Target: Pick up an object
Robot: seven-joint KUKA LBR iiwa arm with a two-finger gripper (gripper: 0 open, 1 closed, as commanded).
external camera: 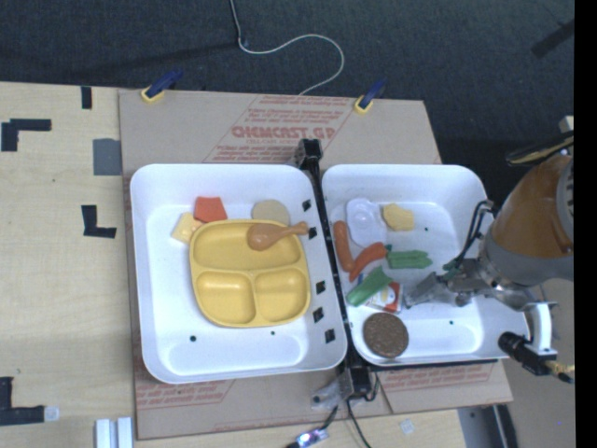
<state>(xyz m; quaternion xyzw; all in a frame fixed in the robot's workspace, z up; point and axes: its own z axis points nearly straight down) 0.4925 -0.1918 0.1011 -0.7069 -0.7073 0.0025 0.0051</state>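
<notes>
Arm point(532, 227) reaches in from the right and sits low over the right bin point(466, 183). Gripper point(431, 287) is down inside that bin, near its middle, tips pointing left toward the pile of toy food. Whether its jaws are spread or pressed together I cannot tell; the tool reads as a dark grey blur from this angle. Nothing visible between them, so no grasp is recorded.

Right bin contents: brown disc point(384, 335) at the near wall, green pod point(368, 286) and orange-red sausage point(367, 256) lying crossed toward the left wall, second green piece point(407, 259) just beside the tool, yellow lump point(398, 217) and white cup point(363, 219) at the far side. Closest candidates to the tool are the second green piece and the green pod; which one is targeted I cannot say.

Left bin point(149, 250) holds yellow tray point(250, 273) with wooden spoon point(274, 235) laid across its far edge, orange block point(210, 209) and pale yellow block point(185, 228) behind it. All well apart from the arm.

Progress, as judged: approach and descent appear done. All objects rest on the bin floor. Closing on an item and lifting remain.
</notes>
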